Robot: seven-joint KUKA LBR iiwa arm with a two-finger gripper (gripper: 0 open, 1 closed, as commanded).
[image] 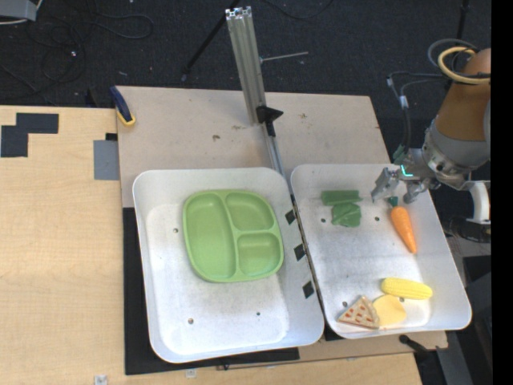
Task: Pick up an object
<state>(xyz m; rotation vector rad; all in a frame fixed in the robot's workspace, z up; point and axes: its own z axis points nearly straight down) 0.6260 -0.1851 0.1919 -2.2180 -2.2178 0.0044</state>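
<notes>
Claw (pixel 397 192) first: its fingers look parted with nothing between them, poised at the right bin's (pixel 453 315) far edge, just above the carrot's (pixel 404 228) top end. Nearest the camera lie the pizza slice (pixel 360 314) and corn (pixel 406 289) (both well apart from it). Best bet, I judge: drop straight down, straddle the carrot across its width, then close. Green leaves (pixel 344 208) sit farther left.

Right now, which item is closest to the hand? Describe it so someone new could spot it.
Start at the right-hand white bin. Near its far right edge, just below the hand, lies a toy carrot, its thick end toward the hand and its tip pointing to the bin's near side. It is the only orange, tapered item; the green pieces sit to its left, the yellow corn nearer the front.
</notes>
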